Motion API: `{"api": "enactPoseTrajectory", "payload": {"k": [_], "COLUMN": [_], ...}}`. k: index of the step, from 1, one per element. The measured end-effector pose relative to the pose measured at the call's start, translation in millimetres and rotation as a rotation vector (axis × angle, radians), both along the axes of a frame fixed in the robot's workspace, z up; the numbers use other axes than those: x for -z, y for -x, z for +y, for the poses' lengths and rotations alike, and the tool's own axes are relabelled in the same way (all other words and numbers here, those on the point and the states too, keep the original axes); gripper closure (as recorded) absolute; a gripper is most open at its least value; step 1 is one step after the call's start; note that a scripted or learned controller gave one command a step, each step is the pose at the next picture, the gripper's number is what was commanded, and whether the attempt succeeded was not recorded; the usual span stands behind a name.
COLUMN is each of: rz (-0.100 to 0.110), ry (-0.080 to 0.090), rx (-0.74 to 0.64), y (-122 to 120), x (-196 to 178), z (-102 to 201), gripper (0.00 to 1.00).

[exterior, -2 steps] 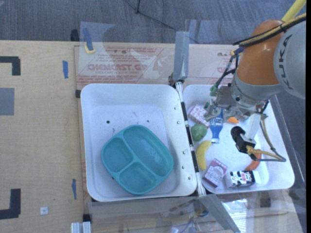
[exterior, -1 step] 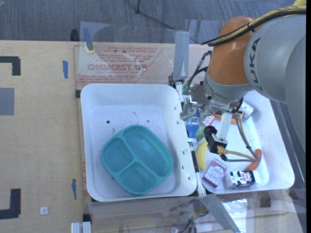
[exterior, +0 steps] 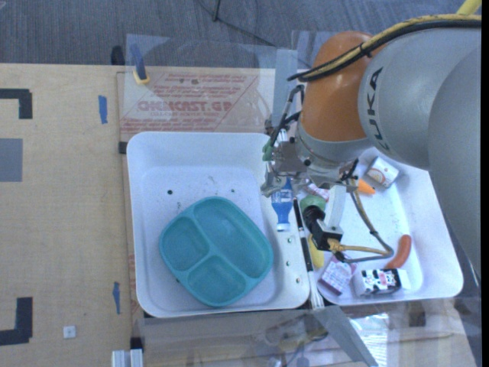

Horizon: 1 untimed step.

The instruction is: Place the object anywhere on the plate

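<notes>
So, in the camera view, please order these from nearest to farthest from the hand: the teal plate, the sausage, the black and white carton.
The hand hangs over the divide between the two bins.
1. Teal plate: in the left bin, just below-left of the hand.
2. Black and white carton: right bin, near its front edge.
3. Sausage: right bin, toward its far right side, only slightly farther than the carton.

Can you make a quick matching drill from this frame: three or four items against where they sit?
Items:
1. plate
2. sausage
3. black-and-white carton
4. gripper

Places:
A. right bin, near front edge
B. left bin
C. over the divide between the bins
D. right bin, right side, above the carton

Pairs: 1-B, 2-D, 3-A, 4-C
</notes>
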<state>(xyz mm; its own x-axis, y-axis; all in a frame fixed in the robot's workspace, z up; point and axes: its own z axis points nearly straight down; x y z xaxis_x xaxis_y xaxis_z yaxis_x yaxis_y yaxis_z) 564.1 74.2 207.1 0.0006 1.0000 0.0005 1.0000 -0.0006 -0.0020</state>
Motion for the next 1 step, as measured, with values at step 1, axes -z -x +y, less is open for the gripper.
{"api": "enactPoseTrajectory", "payload": {"k": [1], "rz": [0.000], "ry": [-0.001], "rx": [-0.239], "y": [5.5], "x": [22.7], "z": [-7.8], "gripper": [1.00]}}
